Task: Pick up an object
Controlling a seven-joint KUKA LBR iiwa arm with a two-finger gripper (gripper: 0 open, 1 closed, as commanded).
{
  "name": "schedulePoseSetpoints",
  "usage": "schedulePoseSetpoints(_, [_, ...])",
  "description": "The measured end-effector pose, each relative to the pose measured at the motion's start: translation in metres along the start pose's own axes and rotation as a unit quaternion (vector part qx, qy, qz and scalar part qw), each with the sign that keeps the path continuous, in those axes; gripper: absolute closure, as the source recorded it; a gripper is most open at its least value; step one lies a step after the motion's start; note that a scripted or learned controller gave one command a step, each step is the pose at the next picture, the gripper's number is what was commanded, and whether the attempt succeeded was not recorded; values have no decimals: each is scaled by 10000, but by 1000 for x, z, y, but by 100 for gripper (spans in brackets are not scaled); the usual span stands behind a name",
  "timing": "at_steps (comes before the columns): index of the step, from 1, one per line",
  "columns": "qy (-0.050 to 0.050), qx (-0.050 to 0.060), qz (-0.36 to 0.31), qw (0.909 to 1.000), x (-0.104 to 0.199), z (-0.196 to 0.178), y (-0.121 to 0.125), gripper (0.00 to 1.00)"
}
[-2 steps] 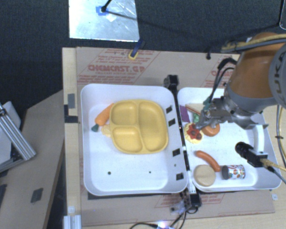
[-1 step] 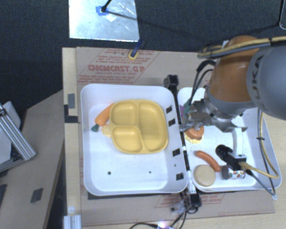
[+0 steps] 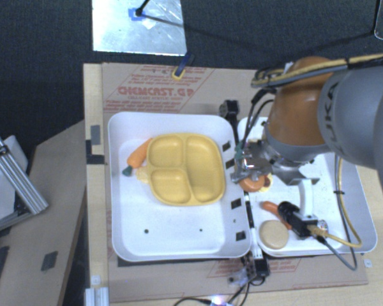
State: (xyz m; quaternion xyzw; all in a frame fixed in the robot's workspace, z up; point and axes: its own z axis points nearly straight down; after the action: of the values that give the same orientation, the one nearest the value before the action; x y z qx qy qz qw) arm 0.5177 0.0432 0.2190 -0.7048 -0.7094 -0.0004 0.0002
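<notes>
Arm [image 3: 345, 113] is seen reaching in from the right, wrist hung over the inner edge of the right bin [image 3: 360, 225], close to the wall shared with the left bin [image 3: 172, 242].

Gripper [image 3: 247, 166] is pointed down at the near-left part of the right bin. Open or closed cannot be told: the tip is masked by the wrist body. Nothing is seen held.

Orange ring [image 3: 256, 183] is lying on the right bin floor, just beside and partly under the gripper tip. Contact cannot be confirmed from this angle.

Other items in the right bin:
- small orange stick [image 3: 269, 205], flat on the floor, just in front of the ring, apart from it
- beige round disc [image 3: 274, 235], at the front-left corner, near the stick

Left bin:
- yellow divided plate [image 3: 182, 169], three compartments, lying flat around the middle of the bin
- toy carrot [image 3: 138, 153], orange with a green end, tucked against the plate's left edge, tilted along it

Both bins are set on a cardboard sheet [image 3: 156, 89] with red print. A shiny metal sheet [image 3: 140, 18] is lying on the dark floor beyond the bench, well apart from the bins.
</notes>
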Motion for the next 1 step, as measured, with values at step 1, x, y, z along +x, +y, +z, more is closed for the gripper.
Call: schedulePoseSetpoints(1, [-1, -5, 2, 10000, 5, -11, 3, 100])
